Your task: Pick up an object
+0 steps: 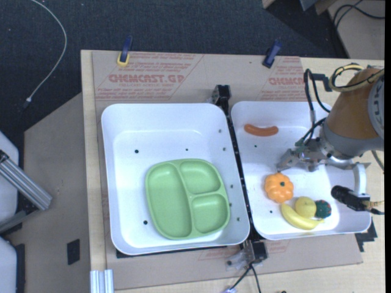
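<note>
In the left bin (pixel 116 163): a green divided plate (pixel 186 197) lies flat, three compartments, nothing in them. It is too wide and too low for my claw, so I leave it alone.

Between the bins: a dark clamp strip runs along the shared wall. I would keep my fingers off that edge on any approach.

Right bin (pixel 244 182), far side: a small orange-red sausage (pixel 261 129) lies on its side, well apart from everything else. It is free all round, but thin and low against the floor.

Right bin, middle: my claw (pixel 299 159) hangs over bare white floor, between the sausage and the pumpkin. Its metal fingers look spread, with nothing between them.

Right bin, near side: an orange pumpkin (pixel 278 187) sits just beside my claw, toward the front. It looks the best target: round, tall enough to straddle, open floor on its left.

Right bin, front corner: a yellow banana (pixel 299 217) touches a lemon-like fruit (pixel 305 207) and a small dark red-and-green piece (pixel 322 209). The cluster is crowded, so a grab there risks a glancing close.

Step in hand: centre over the pumpkin, fingers wide, descend straight until they pass its widest part, then close slowly and lift vertically.
</note>
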Tool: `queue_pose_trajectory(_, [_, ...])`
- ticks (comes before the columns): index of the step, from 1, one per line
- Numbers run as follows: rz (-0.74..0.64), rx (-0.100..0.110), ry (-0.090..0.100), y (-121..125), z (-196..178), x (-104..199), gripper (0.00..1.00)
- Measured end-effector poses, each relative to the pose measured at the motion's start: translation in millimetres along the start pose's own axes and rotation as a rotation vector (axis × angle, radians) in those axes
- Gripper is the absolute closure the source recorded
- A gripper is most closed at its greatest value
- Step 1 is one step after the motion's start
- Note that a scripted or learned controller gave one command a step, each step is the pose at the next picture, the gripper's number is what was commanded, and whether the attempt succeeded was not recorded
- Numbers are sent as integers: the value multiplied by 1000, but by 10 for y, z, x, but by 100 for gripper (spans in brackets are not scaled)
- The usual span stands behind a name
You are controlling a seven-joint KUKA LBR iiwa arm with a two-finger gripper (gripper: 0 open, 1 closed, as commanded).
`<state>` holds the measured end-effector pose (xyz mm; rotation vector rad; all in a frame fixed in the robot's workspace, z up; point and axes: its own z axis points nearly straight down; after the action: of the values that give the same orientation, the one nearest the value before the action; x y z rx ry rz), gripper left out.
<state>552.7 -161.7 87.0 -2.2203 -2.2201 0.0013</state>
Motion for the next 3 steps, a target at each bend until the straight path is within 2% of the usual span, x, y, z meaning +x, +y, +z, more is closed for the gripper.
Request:
queue_pose_trajectory(1, [0,1,1,-2,26,4,0])
queue_pose_trajectory(2, [1,-2,0,4,-79,4,100])
queue_pose_trajectory(3, [1,-8,-3,-67,-670,-25,100])
